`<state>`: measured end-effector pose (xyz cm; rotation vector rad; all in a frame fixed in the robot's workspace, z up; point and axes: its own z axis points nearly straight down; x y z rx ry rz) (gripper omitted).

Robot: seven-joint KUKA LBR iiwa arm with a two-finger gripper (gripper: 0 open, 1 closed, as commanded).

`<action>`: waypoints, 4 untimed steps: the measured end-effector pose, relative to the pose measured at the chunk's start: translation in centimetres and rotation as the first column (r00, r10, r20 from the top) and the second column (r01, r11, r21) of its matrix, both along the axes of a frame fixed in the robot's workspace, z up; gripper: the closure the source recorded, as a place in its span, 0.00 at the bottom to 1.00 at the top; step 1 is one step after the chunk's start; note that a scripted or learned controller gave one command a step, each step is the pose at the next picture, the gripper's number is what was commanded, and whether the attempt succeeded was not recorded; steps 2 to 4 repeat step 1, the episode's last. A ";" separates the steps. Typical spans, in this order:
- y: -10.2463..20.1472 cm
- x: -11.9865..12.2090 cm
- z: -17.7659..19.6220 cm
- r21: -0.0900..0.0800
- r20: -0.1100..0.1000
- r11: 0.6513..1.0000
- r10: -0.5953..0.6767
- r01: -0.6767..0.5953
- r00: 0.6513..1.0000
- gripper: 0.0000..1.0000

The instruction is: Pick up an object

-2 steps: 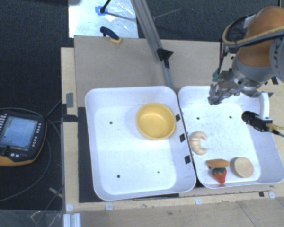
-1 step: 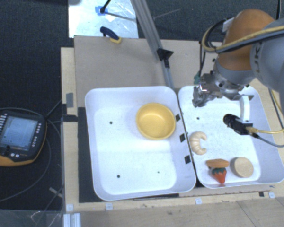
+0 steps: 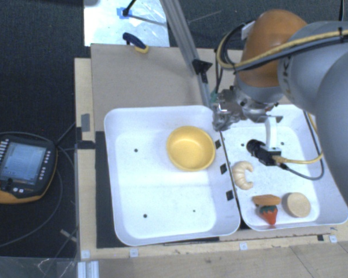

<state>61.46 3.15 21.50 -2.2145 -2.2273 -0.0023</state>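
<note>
A yellow bowl (image 3: 190, 148) sits upright in the left bin (image 3: 133, 207), near its right wall. The right bin (image 3: 327, 210) holds a pale croissant (image 3: 242, 174), a small brown bread-like piece (image 3: 267, 200), a red strawberry-like piece (image 3: 269, 214) and a round beige disc (image 3: 296, 204). My gripper (image 3: 222, 119) hangs over the divider between the bins at their far edge, just right of and behind the bowl. Nothing shows in its grasp.
The grey arm with its orange band (image 3: 267, 39) covers the far part of the right bin. A black connector with a yellow cable (image 3: 260, 150) hangs above the croissant. A metal pole (image 3: 182, 33) slants in at the back. A teach pendant (image 3: 20, 168) lies on the floor at left.
</note>
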 end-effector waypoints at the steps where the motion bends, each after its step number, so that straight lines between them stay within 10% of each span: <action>1: 5.8 -0.6 1.5 0.000 0.001 1.000 0.000 0.000 1.000 1.00; 4: 5.8 -0.6 1.5 0.000 0.001 1.000 0.000 0.000 1.000 1.00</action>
